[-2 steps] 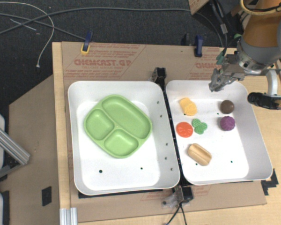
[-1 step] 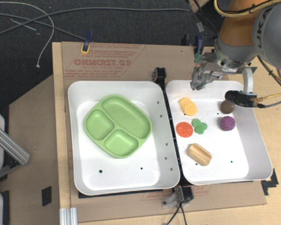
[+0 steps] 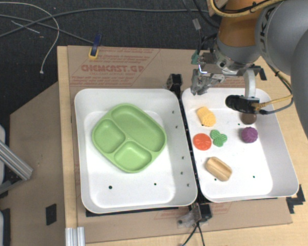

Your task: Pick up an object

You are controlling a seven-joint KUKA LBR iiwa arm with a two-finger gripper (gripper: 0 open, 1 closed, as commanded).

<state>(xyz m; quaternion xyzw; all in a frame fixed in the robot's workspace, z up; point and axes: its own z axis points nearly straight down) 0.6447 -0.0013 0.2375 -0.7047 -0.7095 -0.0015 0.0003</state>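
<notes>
Left bin (image 3: pixel 87 188): green tray (image 3: pixel 129 137). Right bin (image 3: pixel 267 181): toy foods.

From where I work, the one piece of lettering I can make out is printed in faded red on the brown cardboard sheet (image 3: pixel 118 65) lying under my two bins, along its far edge. It looks like "CHEMCAST GP", though the middle letters are blurred and I can't be sure. Smaller print beneath it is too faint to read.

I see the tray (image 3: pixel 128 136) in the left bin (image 3: pixel 87 183); right of that tray, five toy foods (image 3: pixel 211 139) lie in the right bin (image 3: pixel 277 173).
</notes>
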